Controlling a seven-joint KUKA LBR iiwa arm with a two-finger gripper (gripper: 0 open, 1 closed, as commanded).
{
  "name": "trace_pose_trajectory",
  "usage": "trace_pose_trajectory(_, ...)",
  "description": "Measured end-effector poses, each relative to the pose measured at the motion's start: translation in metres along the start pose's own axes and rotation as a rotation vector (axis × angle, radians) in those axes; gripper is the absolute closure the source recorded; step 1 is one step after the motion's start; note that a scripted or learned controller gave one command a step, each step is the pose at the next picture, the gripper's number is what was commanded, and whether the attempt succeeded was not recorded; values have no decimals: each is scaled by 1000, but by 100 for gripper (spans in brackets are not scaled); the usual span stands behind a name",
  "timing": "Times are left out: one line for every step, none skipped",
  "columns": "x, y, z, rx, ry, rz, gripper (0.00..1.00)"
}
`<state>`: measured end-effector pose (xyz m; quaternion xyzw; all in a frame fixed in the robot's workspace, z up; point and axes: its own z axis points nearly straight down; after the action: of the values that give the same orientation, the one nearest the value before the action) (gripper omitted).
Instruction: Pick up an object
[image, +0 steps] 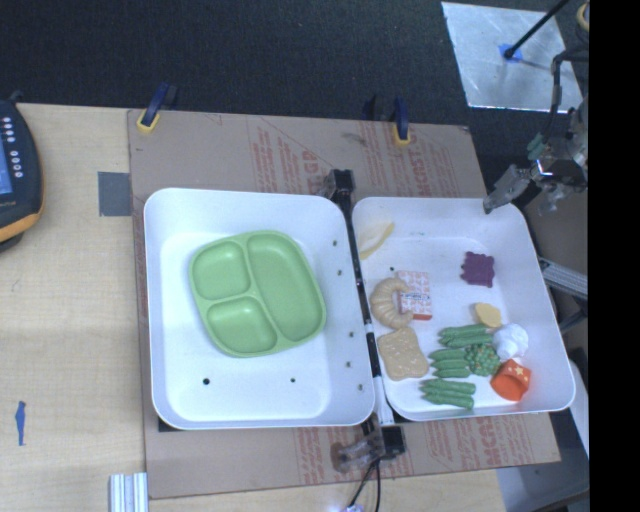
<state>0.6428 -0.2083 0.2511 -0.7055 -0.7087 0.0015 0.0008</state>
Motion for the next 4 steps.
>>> trace_pose_trajectory(-2,-64,150,17,6,1,0)
trace_pose_trajectory(-3,-4,159,-5,0,-1,0)
trace_pose_trajectory(-4,15,158,-4,0,0,0)
trace_pose_trajectory(-4,-76,153,7,2,3,0)
